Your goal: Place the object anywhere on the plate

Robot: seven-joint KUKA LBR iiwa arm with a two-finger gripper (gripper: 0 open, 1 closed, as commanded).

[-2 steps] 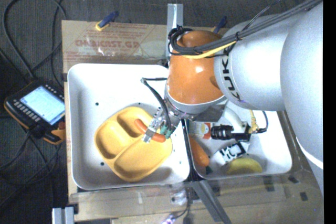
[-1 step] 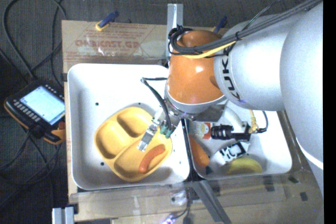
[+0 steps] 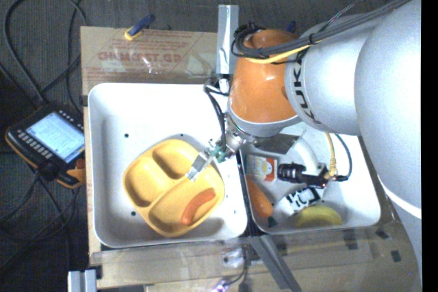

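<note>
A yellow divided plate (image 3: 154,178) lies in the left white bin (image 3: 123,113). An orange, carrot-like object (image 3: 198,204) rests in the plate's large near compartment, toward its right side. My gripper (image 3: 200,165) hangs over the plate's right rim, a short way above and behind the orange object and apart from it. The arm's orange band and grey wrist (image 3: 263,96) cover the divide between the two bins.
The right bin (image 3: 363,195) holds a second orange object (image 3: 257,200), a white labelled carton (image 3: 264,167), a black-and-white item (image 3: 301,198) and a yellow banana-like piece (image 3: 319,217). A cardboard sheet (image 3: 147,58) lies behind the left bin. A teach pendant (image 3: 48,140) sits at the far left.
</note>
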